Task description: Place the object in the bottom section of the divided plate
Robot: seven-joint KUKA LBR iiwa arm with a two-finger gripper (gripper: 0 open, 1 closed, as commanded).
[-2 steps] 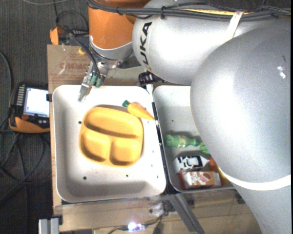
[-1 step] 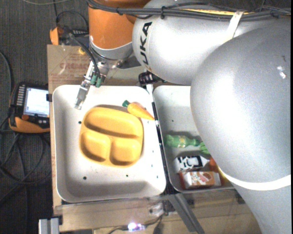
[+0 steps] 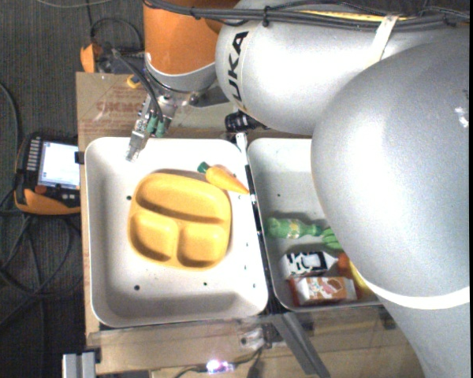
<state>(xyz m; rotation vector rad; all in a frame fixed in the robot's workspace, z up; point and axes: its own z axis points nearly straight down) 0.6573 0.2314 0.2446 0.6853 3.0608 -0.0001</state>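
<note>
Yellow divided plate (image 3: 181, 219) sits in the left white bin (image 3: 102, 290), with one wide section on its upper side in the camera view and two smaller ones below. Gripper (image 3: 142, 132) hovers over the bin's upper-left corner, just beyond the plate's rim; jaws too small and blurred to read — cannot tell if released or clenched, and nothing shows between them. Toy carrot (image 3: 223, 178), orange with a green top, lies at the plate's upper-right edge, against the rim and close to the bin's right wall. It looks like the object to move, though that is a judgement. Right bin (image 3: 288, 164) holds a green item (image 3: 299, 228), a black-and-white carton (image 3: 307, 262) and a red-orange packet (image 3: 323, 290), partly hidden by the arm.

Step in hand, as judged: reach and grasp the carrot. To do it well — approach from above, align the jaws across the carrot's narrow width, keep clear of the bin wall, lift fully above the plate's rim before carrying it to a lower section.
</note>
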